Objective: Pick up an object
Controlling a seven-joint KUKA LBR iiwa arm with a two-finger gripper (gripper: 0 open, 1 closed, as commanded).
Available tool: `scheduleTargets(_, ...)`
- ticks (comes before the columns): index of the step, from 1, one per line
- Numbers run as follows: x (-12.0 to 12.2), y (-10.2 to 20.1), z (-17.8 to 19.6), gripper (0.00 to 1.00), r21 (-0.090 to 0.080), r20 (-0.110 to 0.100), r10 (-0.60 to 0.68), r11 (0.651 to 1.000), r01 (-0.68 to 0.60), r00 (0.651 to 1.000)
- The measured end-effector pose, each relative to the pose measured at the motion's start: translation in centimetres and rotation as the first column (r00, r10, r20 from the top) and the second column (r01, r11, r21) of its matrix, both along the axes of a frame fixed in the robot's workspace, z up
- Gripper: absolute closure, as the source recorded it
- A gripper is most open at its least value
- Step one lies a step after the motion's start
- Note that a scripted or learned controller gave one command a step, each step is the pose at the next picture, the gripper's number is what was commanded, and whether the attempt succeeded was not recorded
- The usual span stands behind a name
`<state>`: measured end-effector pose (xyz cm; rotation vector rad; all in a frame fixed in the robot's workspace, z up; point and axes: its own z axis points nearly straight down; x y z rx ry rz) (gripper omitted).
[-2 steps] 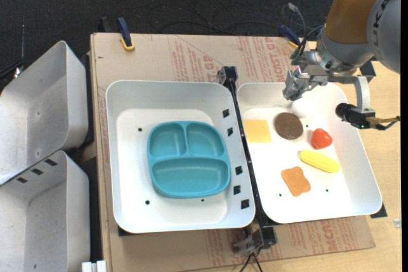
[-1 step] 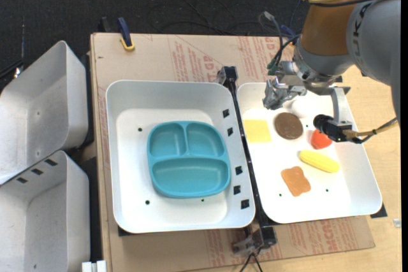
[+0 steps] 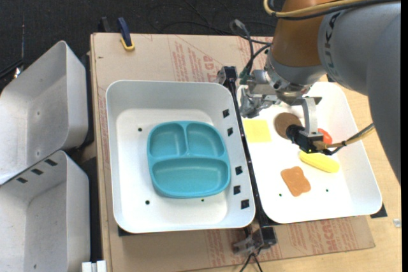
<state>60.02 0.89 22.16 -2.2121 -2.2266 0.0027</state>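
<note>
right bin (image 3: 349,193) open at front; claw (image 3: 254,101) near inner wall

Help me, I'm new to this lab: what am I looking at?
One camera, fixed above the bench, looks down at a slant. The grey machine with the orange band is a robot arm reaching in from the right; its claw hangs over the far left corner of the right bin. That bin holds a yellow square, a brown disc, a yellow banana-like piece and a tan slice. The left bin holds a teal divided plate. Whether the claw holds anything, I cannot tell.
</note>
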Motion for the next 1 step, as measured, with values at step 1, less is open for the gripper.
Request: scheduleTargets(1,-1.03,5.0,1.38,1.0,0.001,0.004,0.001,1.0,-0.001,1.0)
